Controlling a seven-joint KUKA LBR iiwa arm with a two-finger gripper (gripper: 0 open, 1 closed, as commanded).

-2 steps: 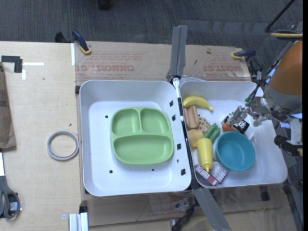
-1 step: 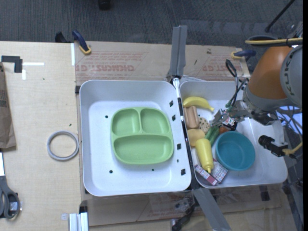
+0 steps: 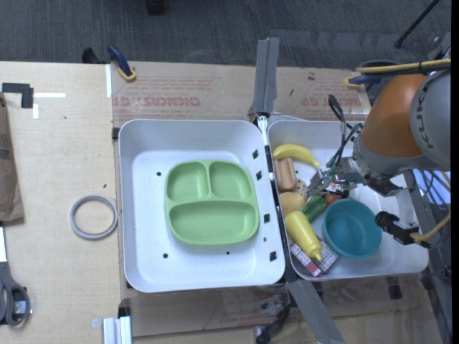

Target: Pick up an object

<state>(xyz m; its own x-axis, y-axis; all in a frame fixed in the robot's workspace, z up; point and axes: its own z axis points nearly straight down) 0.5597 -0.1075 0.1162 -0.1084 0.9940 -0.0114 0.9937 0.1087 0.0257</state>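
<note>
Single fixed camera above the bench, looking down at a slant; two shallow white plastic bins (image 3: 136, 213) fill mid-frame, moderately near.

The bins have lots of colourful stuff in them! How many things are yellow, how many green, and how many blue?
Yellow: 3, the banana, the lemon-like fruit and the squeeze bottle, all in the right bin.
Green: 2, the divided plate in the left bin, and a dark green item beside the bowl.
Blue: 1, the bowl.
Total: 6
</note>
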